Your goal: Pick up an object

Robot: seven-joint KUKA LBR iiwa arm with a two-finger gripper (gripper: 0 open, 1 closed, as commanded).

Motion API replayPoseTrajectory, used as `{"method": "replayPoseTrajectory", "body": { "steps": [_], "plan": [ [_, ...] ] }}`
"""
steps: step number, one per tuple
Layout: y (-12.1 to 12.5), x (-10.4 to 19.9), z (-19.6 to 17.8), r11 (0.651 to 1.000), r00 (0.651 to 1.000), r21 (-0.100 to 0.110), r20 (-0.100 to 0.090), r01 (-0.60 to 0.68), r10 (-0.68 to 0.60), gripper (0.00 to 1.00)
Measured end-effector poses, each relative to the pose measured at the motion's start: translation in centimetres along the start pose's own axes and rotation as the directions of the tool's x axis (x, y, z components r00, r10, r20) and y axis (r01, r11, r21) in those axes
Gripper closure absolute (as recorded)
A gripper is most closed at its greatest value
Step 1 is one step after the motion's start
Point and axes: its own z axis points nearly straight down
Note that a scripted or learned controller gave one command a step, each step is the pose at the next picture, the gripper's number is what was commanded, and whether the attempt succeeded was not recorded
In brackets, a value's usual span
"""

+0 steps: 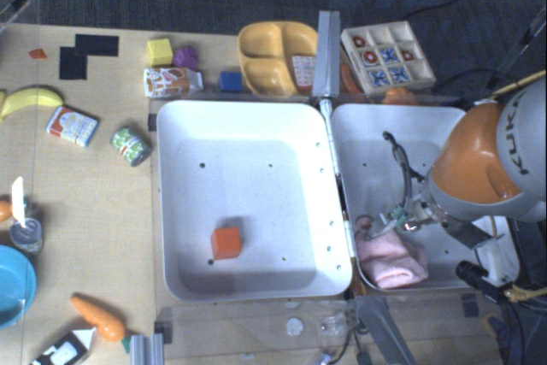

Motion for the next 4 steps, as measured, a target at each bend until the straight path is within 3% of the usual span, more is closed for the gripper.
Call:
{"method": "replayPoseTrajectory", "body": {
  "steps": [1,2,3,4],
  "plan": [
    [0.4,0.0,-1.3,1.000,1.000,-0.010,0.003,0.001,-0.001,1.00],
    [9.9,1.7,-9.2,0.973,0.974,0.016,-0.006,-0.228,0.229,1.00],
    [12.9,0.3,-14.2,0.981,0.981,0.009,-0.009,0.193,-0.193,1.00],
    [13.4,-7.5,-15.7,0.995,0.995,0.014,-0.005,-0.100,0.100,1.00]
  ]
}}
